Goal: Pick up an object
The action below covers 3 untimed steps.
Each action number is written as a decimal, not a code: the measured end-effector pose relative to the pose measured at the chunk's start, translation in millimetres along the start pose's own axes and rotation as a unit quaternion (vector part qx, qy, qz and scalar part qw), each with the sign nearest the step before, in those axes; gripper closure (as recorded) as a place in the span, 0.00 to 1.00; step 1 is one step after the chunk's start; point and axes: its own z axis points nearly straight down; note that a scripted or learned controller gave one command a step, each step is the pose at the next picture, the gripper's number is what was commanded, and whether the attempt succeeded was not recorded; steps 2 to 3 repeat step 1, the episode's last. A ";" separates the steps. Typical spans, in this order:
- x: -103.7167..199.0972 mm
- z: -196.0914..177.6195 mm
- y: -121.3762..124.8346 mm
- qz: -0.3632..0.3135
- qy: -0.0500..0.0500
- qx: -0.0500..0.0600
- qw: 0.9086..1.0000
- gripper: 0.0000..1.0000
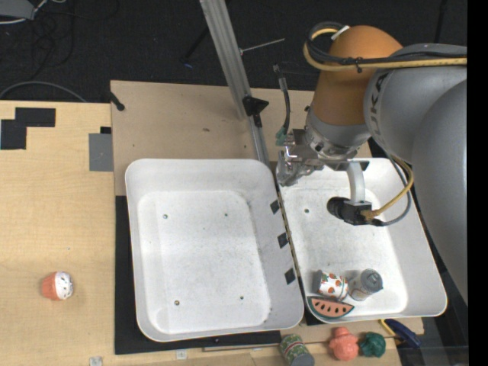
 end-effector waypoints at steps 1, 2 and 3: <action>50.4 -18.2 17.4 0.000 0.000 -0.001 1.000 1.00; 50.4 -18.2 17.4 0.000 0.000 -0.001 1.000 1.00; 50.4 -18.2 17.4 0.000 0.000 -0.001 1.000 1.00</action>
